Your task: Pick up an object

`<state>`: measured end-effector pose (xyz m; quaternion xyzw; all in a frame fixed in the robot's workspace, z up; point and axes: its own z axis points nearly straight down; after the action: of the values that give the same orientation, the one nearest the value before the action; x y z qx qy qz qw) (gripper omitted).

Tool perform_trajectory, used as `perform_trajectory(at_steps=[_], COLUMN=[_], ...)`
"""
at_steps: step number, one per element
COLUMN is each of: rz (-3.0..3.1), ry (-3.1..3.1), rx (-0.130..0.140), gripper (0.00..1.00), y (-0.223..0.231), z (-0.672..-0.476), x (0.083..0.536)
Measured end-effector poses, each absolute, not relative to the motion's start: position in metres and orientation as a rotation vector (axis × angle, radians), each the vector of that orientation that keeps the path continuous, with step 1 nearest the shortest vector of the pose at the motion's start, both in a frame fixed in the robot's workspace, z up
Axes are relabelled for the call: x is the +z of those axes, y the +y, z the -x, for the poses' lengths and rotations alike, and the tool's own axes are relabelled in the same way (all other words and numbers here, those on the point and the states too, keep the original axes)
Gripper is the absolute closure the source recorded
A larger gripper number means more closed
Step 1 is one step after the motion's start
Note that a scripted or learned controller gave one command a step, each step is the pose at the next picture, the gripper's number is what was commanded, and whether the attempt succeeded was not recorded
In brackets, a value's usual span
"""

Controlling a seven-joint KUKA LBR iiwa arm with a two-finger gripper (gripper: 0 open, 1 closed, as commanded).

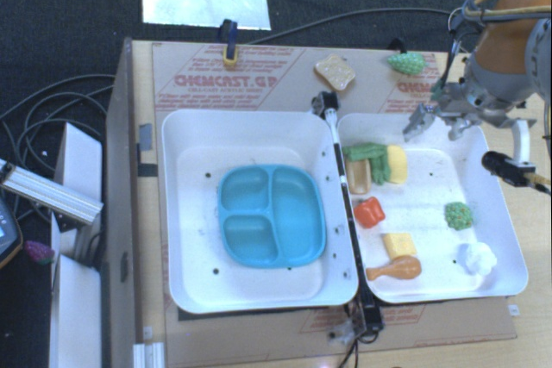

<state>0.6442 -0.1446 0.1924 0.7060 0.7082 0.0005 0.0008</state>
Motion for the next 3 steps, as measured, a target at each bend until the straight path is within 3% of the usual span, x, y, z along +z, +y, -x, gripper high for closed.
perform_trajectory(at_steps=[1,2,3], rz=[-2.219,-2.215,-2.215], ry=[2.222,2.222,2.222], rx=[0.001,0.004,0.004], gripper=[0.0,1.0,0.0], y=[-0.145,-0.145,-0.145], z=[-0.632,-0.633,-0.633], x=[0.084,0.095,0.095])
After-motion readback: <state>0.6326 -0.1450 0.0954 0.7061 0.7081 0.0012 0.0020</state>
